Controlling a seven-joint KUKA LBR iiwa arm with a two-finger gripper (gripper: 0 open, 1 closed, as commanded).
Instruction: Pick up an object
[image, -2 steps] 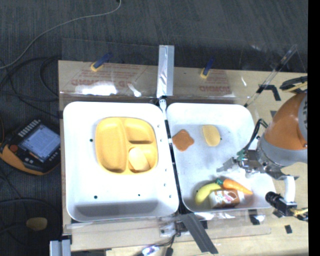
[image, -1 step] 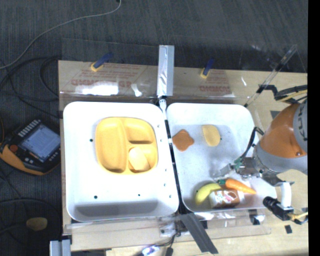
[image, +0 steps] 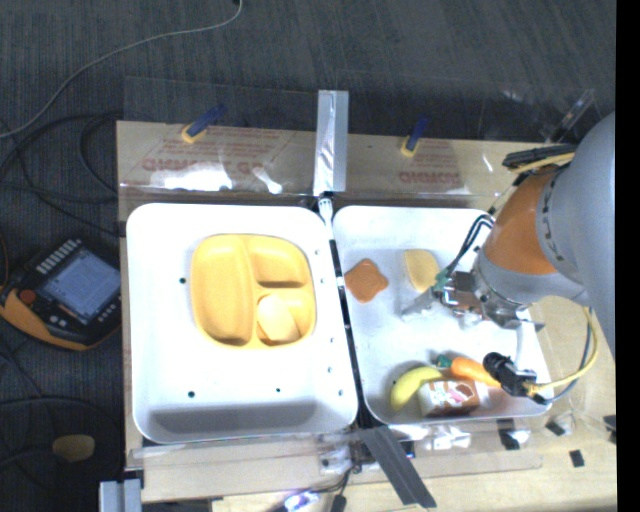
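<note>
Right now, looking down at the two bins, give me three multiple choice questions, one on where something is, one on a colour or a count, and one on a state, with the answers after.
1. Where does the yellow divided tray lie?
A. in the left bin
B. in the right bin
C. on the floor

2. What colour is the banana in the right bin?
A. blue
B. yellow
C. black

3. How does the gripper stand to the objects?
A. carrying the tray
B. lifting the banana high above the bench
C. low in the right bin beside the pale yellow piece, nothing seen between its fingers

Answers: 1 A, the tray sits in the middle of the left bin. 2 B, the banana at the near edge is plainly yellow. 3 C, the gripper tip is down near that piece, with no object visibly gripped.
</note>
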